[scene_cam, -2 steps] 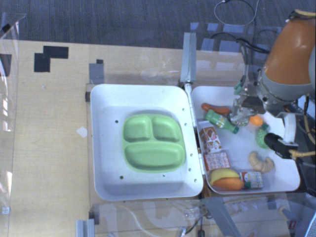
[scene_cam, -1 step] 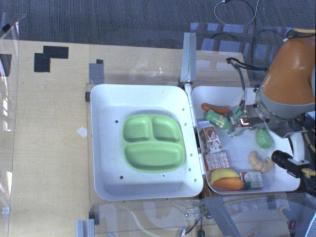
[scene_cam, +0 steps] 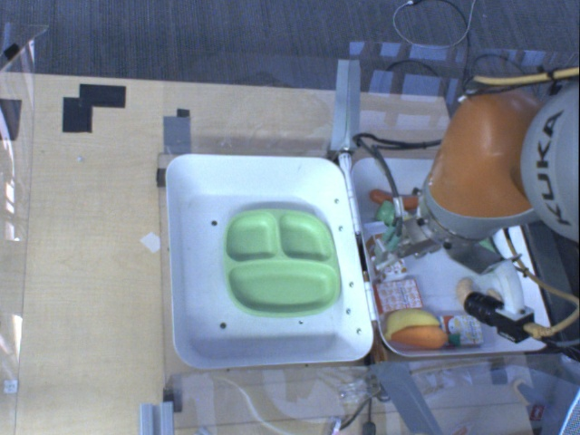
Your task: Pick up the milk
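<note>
Gripper (scene_cam: 391, 254) low in right bin (scene_cam: 521, 347), finger state unclear. Milk (scene_cam: 464, 331), small carton, lies at 4 o'clock from it, long axis left-right, beside orange fruit (scene_cam: 418, 335).

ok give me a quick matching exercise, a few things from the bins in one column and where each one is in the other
Things:
1. green tray
2. hand
3. orange fruit
4. carton

Places:
A. over the right bin's left side
B. near edge of the right bin, beside a yellow fruit
C. middle of the left bin
D. right bin, just right of the orange fruit

Pairs: 1-C, 2-A, 3-B, 4-D
</note>
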`<state>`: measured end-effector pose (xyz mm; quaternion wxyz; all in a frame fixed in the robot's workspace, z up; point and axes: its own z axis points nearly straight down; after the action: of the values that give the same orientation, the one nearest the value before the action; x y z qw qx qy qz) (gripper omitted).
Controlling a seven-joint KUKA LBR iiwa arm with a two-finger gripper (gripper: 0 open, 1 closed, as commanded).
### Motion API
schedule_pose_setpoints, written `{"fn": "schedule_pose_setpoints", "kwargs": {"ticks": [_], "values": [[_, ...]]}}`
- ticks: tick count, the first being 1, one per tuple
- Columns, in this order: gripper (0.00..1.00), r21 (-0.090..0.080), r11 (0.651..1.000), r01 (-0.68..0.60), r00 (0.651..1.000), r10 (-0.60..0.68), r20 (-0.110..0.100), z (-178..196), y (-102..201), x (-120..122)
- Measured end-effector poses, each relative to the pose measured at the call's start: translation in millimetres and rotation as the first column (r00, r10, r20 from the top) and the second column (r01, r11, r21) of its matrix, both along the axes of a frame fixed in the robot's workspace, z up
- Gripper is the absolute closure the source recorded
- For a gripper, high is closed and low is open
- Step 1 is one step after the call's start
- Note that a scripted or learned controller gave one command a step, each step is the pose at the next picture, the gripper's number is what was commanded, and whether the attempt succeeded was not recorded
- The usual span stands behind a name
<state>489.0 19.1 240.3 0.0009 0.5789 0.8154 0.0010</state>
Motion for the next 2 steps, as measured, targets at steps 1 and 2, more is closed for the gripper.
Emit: {"fn": "schedule_pose_setpoints", "kwargs": {"ticks": [1,2], "values": [[1.0,0.0,0.879,0.477,0.879,-0.477,-0.002,1.4,42.9,-1.1],[1.0,0.0,0.969,0.246,0.969,-0.246,0.0,111.2,54.7,35.0]]}}
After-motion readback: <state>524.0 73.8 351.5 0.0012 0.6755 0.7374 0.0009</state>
